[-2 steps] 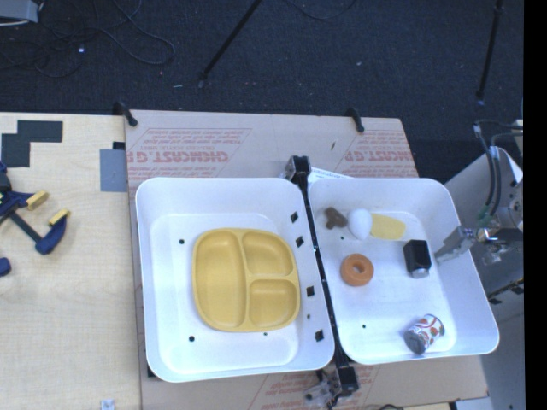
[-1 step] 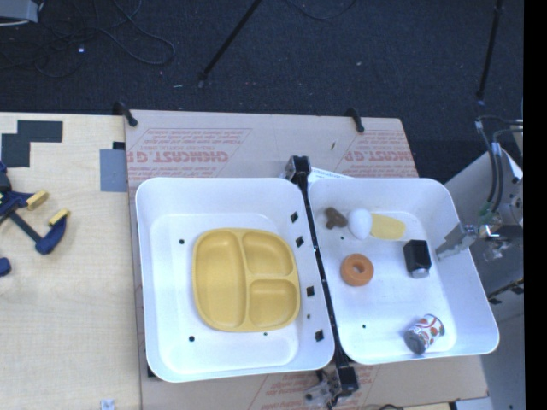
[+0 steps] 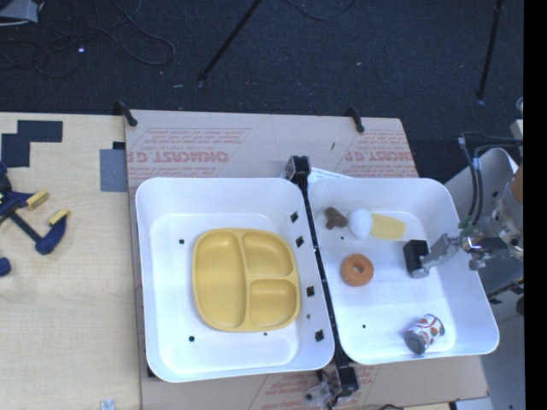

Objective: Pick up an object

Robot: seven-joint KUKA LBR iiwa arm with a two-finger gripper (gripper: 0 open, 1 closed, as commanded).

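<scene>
**Doughnut and four other loose items in the 3 o'clock bin, gripper at that bin's rim**

Doughnut point(image 3: 357, 270), orange-brown and ring-shaped, lies flat just toward 9 o'clock of the middle of the white bin point(image 3: 466, 310) on the 3 o'clock side of my view. Nothing touches it.

Toward 12 o'clock from it I see a row of three small things near the bin's far wall. They are a brown lump point(image 3: 334, 219), a white ball point(image 3: 360, 223) touching it or just beside it, and a yellow block point(image 3: 388, 226) against the ball on its 3 o'clock side. A small can point(image 3: 424, 332) with a red and white label lies on its side down at 5 o'clock, well apart from the rest.

From my feed the gripper point(image 3: 480, 248) sits at the bin's 3 o'clock rim, well apart from the doughnut. I see nothing held in it, and I cannot tell whether it is open or closed.

The second white bin point(image 3: 162, 314), on the 9 o'clock side, holds a yellow divided plate point(image 3: 245, 278) lying flat at its centre. Both bins rest on a cardboard sheet point(image 3: 197, 148) printed with red lettering. On the wooden bench point(image 3: 68, 314) out at 9 o'clock lie blue clamps point(image 3: 49, 233).
</scene>
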